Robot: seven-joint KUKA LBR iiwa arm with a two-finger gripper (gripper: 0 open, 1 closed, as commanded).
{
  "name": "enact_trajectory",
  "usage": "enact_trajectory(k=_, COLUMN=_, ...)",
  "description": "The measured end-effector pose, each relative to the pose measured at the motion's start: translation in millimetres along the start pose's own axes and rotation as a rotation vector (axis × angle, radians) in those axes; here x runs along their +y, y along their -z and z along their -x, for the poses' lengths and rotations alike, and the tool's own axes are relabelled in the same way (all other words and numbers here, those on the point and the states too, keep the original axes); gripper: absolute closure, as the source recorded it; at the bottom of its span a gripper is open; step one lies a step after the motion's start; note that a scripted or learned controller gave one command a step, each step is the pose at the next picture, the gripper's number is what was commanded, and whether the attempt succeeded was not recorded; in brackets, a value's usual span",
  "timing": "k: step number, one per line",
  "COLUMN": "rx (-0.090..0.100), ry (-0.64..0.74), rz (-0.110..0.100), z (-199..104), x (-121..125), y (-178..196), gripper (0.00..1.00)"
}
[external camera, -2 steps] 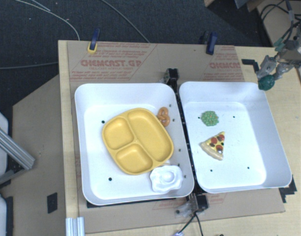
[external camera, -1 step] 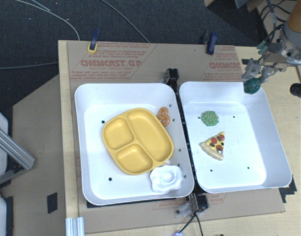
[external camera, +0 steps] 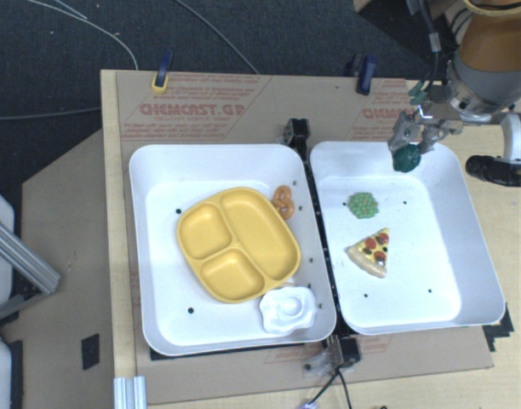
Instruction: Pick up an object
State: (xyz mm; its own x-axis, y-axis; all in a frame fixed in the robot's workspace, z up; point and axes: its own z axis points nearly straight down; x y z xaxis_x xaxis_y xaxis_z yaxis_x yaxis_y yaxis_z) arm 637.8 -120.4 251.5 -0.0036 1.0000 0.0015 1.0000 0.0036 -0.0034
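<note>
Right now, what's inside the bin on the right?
In the right bin lie a green broccoli piece and a pizza slice. The gripper holds something dark green over its far edge, covering that bit of rim.

Light is bright and even, falling from above. The two white bins (external camera: 431,309) in the middle of the frame read almost blown out, with little surface detail, and the yellow tray (external camera: 237,244) shows soft sheen on its ridges. Shadows are short and faint, tucked under the bins' lower edges. The dark floor (external camera: 65,32) across the upper left stays dim and grainy. Focus is moderate; the arm (external camera: 490,32) at upper right looks slightly soft. Printed lettering on the worktop (external camera: 201,105) is legible but fuzzy.
</note>
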Motion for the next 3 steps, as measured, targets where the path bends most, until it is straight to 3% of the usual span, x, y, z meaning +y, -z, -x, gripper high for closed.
enact_trajectory(k=2, rx=0.000, ry=0.001, rz=0.000, z=-111.7, x=0.6, y=-10.9, gripper=1.00)
enact_trajectory(k=3, rx=0.000, ry=0.001, rz=-0.001, z=-164.1, x=-15.8, y=-23.4, gripper=1.00)
